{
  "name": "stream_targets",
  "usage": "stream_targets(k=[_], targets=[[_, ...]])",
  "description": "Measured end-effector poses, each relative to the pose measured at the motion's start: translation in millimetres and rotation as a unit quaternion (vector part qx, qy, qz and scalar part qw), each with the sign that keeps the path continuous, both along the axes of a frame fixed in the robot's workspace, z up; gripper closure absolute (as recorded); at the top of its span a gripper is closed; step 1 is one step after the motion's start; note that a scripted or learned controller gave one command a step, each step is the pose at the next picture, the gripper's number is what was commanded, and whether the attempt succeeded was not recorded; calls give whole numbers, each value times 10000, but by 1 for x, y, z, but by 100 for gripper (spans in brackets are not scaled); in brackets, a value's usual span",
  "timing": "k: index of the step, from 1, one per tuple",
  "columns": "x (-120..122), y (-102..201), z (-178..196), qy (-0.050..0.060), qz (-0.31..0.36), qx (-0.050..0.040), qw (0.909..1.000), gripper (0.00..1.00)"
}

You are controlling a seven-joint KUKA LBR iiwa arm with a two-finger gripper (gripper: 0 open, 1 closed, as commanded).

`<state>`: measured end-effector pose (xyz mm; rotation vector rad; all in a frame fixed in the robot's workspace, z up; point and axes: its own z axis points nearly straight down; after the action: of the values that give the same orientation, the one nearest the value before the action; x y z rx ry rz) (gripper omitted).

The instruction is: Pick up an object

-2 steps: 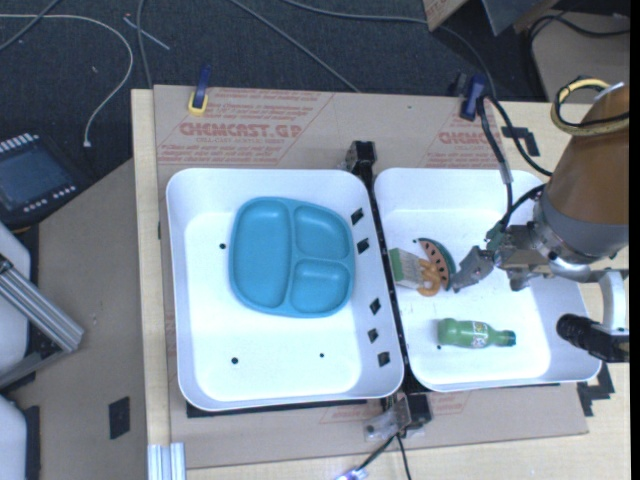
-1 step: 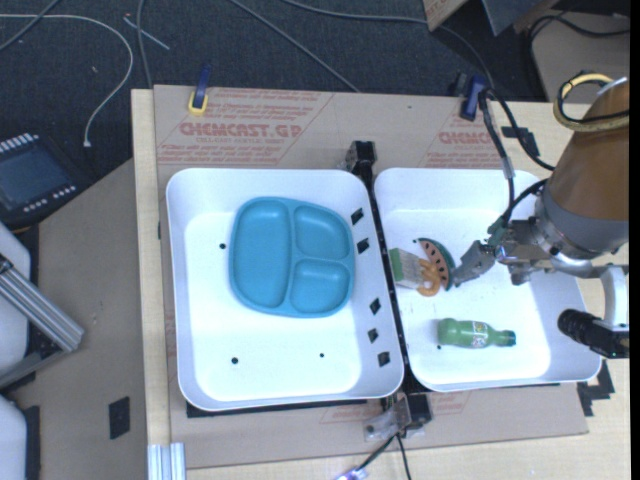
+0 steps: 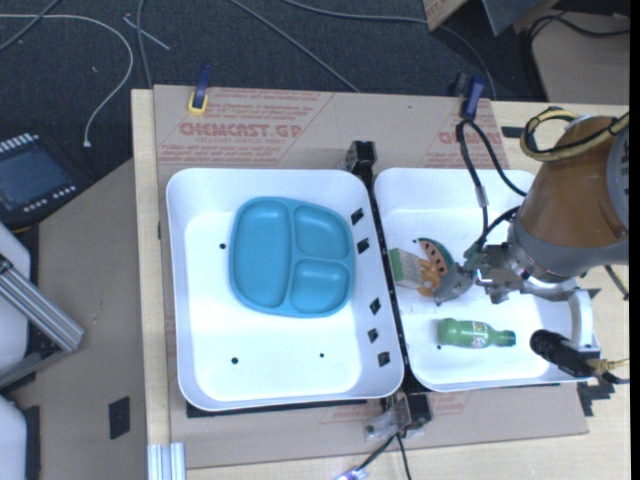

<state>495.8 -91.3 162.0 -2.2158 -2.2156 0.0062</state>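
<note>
Green plastic bottle (image 3: 476,334) with a white label and dark cap lies on its side near the front wall of the right shallow white bin (image 3: 440,193), cap pointing right. Nothing is touching it.

Gripper (image 3: 452,280) sits low in the right bin, just above the bottle and left of the grey wrist. Can't tell from this angle whether it is parted or closed; the tip is a dark blur. It sits right against a small orange-and-brown object (image 3: 431,260) and a pale green striped piece (image 3: 407,265) beside it, close to the divider. Can't tell if either one is actually gripped or only touched.

KUKA arm (image 3: 575,208), grey with an orange section, reaches in from the right and covers much of the right bin's right half. Black cables loop over it.

Left shallow white bin (image 3: 195,298) holds one item: a light blue three-compartment plastic plate (image 3: 292,256), flat, in the upper middle of the bin, clear of the walls.

Both bins sit side by side on a cardboard sheet (image 3: 300,123) with red print.
</note>
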Motion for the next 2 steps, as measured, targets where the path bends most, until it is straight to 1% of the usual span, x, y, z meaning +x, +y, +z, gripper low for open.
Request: stream_targets(k=[1, 2], targets=[[2, -5, -61, -2, -3, 1, 10000, 0], [2, -4, -78, -17, -2, 0, 10000, 0]])
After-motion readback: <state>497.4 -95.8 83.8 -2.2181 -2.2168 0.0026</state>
